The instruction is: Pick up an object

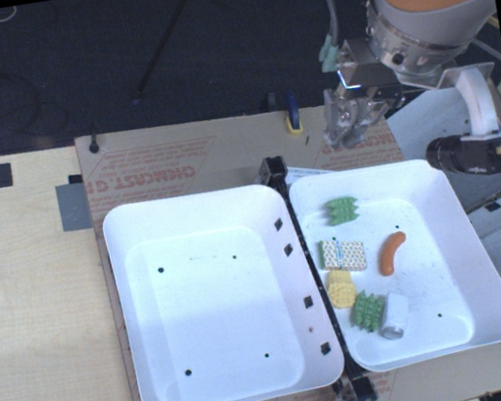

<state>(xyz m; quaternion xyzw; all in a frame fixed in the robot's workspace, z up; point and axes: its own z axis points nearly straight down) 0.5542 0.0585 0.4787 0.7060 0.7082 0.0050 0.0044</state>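
The hand [349, 126] hangs above the worktop [41, 315], beyond the far rim of the right bin [472, 243], with the grey arm and its orange band rising to the upper right. Whether its jaws are wide or narrow, I cannot tell; nothing shows between them.

Down in the right bin lie 6 small things. The orange sausage [391, 253] is smooth and rounded, a slightly curved cylinder, long axis on a slant, upper end toward the far right, lower end toward the near left, apart from the rest. Near the far wall sits a knobbly green block [341, 211]. By the divider, a flat patterned card [343, 254] lies just above a bumpy yellow piece [341, 288], touching it. Below, a second knobbly green block [368, 311] rests against a pale grey cylinder [394, 315].

The left bin [143, 298] is glossy white plastic, shallow, with rounded corners.
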